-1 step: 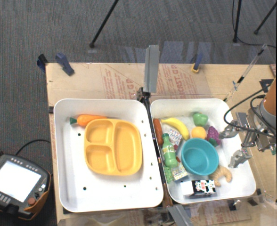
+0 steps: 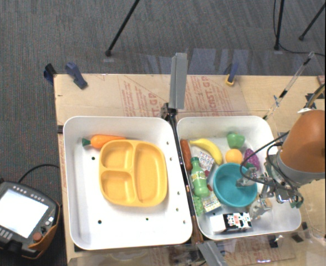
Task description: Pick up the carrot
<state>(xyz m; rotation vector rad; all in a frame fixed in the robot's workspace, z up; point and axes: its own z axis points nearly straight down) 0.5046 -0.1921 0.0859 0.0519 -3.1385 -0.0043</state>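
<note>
Hand (image 2: pixel 261 202) low over the right bin (image 2: pixel 263 123), at the teal bowl's (image 2: pixel 232 186) 4 o'clock; its grip state cannot be told. Carrot (image 2: pixel 105 141) lies far off at 10 o'clock, in the left bin (image 2: pixel 77 204), touching the yellow plate (image 2: pixel 133 172).

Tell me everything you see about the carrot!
The carrot is a smooth orange toy, plastic by its look, with a dark green stub at its left end. It lies flat on its side in the left bin, near the back left corner, along the upper left edge of the yellow divided plate, touching or almost touching it.
</note>
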